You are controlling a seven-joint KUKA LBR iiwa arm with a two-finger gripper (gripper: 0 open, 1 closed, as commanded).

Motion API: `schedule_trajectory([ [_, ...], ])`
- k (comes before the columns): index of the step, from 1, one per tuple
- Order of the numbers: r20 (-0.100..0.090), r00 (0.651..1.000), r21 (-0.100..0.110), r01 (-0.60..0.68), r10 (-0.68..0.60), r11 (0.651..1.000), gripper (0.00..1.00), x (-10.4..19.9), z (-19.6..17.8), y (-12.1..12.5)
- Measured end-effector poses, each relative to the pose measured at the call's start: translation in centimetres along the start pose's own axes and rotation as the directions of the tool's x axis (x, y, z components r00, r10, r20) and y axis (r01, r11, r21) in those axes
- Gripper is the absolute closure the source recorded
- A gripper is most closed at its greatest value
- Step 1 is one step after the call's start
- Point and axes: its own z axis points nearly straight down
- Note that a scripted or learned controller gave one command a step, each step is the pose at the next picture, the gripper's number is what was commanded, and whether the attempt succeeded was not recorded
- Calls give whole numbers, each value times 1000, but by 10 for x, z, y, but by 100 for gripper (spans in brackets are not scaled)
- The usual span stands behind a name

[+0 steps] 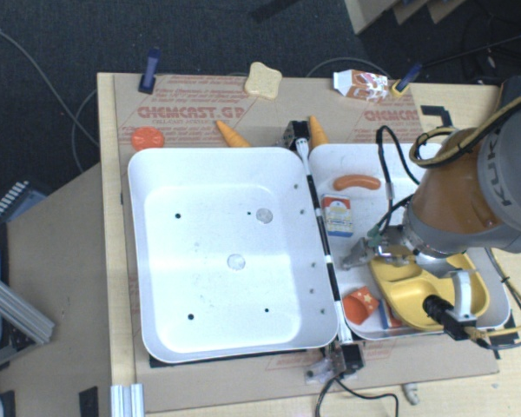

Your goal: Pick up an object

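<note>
The right bin (330, 156) holds a sausage (358, 182), a small white and red carton (337, 215), a red piece (360, 304) and a large yellow object (414, 295). My gripper (367, 254) is low in this bin, pointing left toward the bin's left wall. It sits just below the carton, above the red piece and at the yellow object's upper left edge. I see nothing clearly held in it. The orange-banded wrist (451, 198) covers the bin's right part.
The left bin (156, 233) has two small round marks (263, 216) on its floor. On the bench behind the bins lie a bread slice (263, 79), a blue item (149, 69), an orange disc (146, 137), two carrots (232, 134) and a wrapper (362, 83). Cables loop near the arm.
</note>
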Motion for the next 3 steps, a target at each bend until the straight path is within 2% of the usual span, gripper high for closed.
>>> schedule_trajectory([
  [1, -1, 1000, -3, 1, -1, 1000, 100, 1, -10, 1],
  [2, -4, 1000, 7, 0, 0, 1000, 100, -21, -90, 59],
  [3, -17, 1000, 10, 7, -7, 1000, 100, -31, -79, 35],
])
